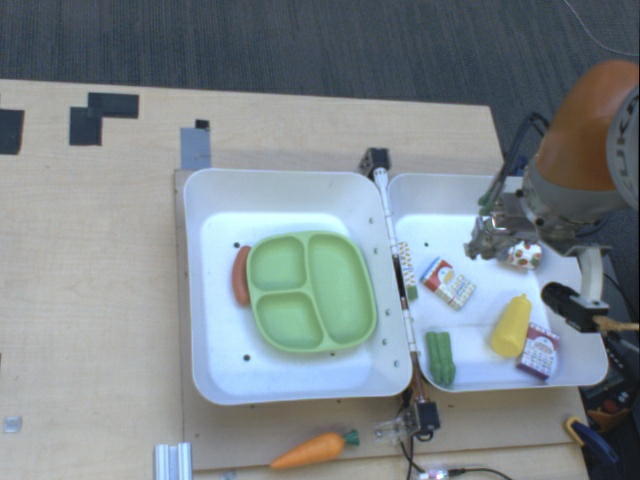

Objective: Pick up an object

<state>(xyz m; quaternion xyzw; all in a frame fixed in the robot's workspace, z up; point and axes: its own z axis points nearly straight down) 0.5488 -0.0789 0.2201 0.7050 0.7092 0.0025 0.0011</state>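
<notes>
My gripper [493, 238] hangs over the back of the right bin [480, 190], under the grey wrist and the orange band. A small white speckled ball [526, 257] lies just to its right, close to the gripper's metal end. A red and white carton [449, 283] lies on the bin floor in front of the gripper. Further forward are a yellow bottle [511, 326], a green pickle-like piece [440, 358] and a second small carton [538, 353].
The left bin [200, 298] holds a green divided plate [310, 291] with a red sausage [241, 274] beside its left edge. A toy carrot [312, 450] lies on the bench in front of the bins. A black part [568, 303] sticks in over the right bin's right rim.
</notes>
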